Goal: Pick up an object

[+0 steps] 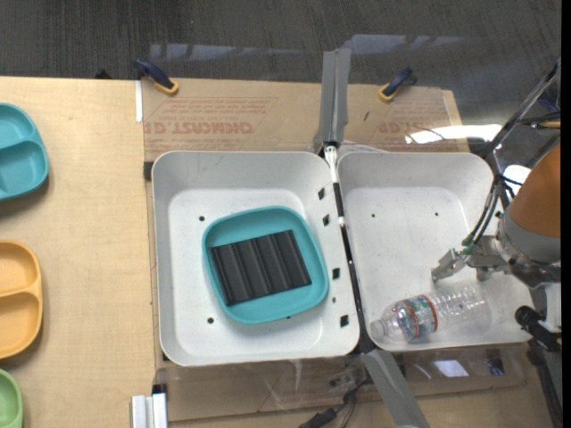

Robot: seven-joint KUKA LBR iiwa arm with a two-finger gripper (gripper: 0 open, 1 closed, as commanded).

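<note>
Two shallow white bins sit side by side on the bench so the arm can work either one without shifting its base. The left bin [178,239] holds a teal tray [265,264] with a dark ribbed insert, lying flat in the middle of the floor, well apart from the arm and seemingly not the present target. The right bin [401,194] is mostly bare floor, with its one item down in the near right corner.

The grey arm [540,212] comes in over the right rim, its orange band showing above the wrist, leaning low into that same corner. That posture makes sense if it is after the clear plastic bottle [430,315], which lies on its side along the near wall, cap end pointing left, label wrapped round the middle.

The gripper [457,266] hangs just beyond the bottle's far side, close above it; nothing sits between its fingers, and how wide they stand I cannot tell from here. I judge the grasp not yet made: a smooth, round bottle will likely roll if pinched off-centre.
</note>
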